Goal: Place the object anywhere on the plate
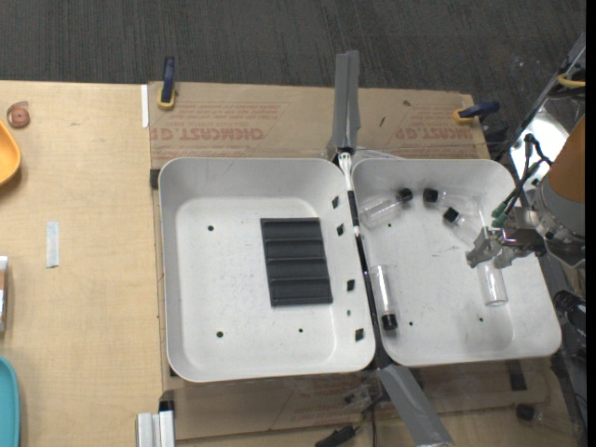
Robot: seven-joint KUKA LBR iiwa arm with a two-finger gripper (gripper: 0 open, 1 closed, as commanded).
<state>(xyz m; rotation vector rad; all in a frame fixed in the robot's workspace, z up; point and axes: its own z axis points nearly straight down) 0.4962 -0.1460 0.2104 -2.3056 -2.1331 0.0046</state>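
Two shallow white bins (186, 343) sit side by side on the bench; the gripper (491, 252) hangs over the right bin, fingers apparently clamped on a clear plastic vial (493, 282) pointing downward; the black ribbed plate (296, 261) lies well left, in the other bin.

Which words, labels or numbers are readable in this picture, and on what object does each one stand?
"CHEMCAST GP" in red, seen upside down, on the left cardboard sheet behind the bins.
Red print on the right cardboard sheet: too faint to read.
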